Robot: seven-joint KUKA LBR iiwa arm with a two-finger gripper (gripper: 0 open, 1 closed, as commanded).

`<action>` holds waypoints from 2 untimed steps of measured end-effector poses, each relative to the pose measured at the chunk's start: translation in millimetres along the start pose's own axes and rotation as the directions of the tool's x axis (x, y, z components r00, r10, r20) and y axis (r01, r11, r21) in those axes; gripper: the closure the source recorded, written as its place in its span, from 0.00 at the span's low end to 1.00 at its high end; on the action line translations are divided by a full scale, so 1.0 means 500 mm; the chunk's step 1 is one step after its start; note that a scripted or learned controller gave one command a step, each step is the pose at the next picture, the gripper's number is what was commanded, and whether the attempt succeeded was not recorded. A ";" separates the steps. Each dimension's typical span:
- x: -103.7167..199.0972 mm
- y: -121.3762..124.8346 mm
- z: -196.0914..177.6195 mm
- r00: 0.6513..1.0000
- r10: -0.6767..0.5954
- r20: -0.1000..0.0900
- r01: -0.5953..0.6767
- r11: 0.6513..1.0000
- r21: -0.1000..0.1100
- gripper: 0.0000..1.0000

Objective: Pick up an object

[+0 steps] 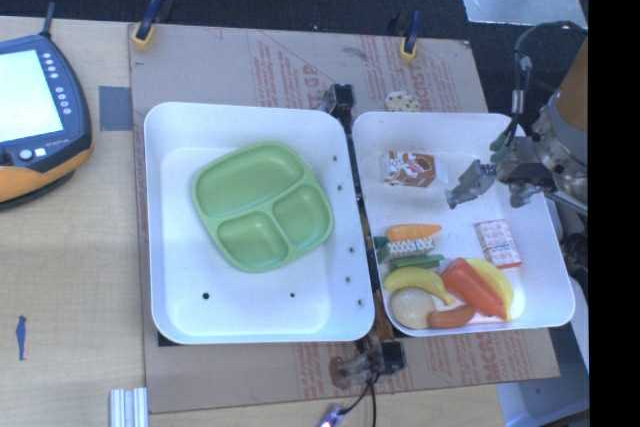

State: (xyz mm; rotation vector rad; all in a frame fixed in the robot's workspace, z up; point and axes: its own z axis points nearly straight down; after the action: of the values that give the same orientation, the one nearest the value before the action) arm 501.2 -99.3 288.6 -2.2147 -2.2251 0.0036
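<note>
Hovering over the right bin (560,245), the gripper (495,183) hangs with fingers spread wide, gripping nothing.
Loose toy food sits in this bin for picking; the left bin (160,215) carries a green divided plate (262,205) as a likely drop spot. Nearest the gripper, a brown packet (409,168) lies just left of it; a carrot (413,233), banana (415,280) and red pepper (474,285) cluster below.

1. Green 3-compartment tray (263,206), lying in left white bin (165,305).
2. Teach pendant (35,120) w/ lit screen, far left on bench.
3. Blue-yellow clamps (149,22) & (409,35) on cardboard sheet (250,65) top edge.
4. Grey tape patch (115,107) nr pendant.
</note>
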 end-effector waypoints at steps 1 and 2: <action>-0.049 -0.005 0.332 1.000 0.000 0.001 0.000 1.000 -0.011 0.00; -0.022 0.121 0.375 1.000 0.001 0.007 -0.001 1.000 -0.018 0.00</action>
State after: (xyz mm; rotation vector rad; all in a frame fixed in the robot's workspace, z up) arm 561.4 -110.0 100.9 -2.2284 -2.2371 -0.0090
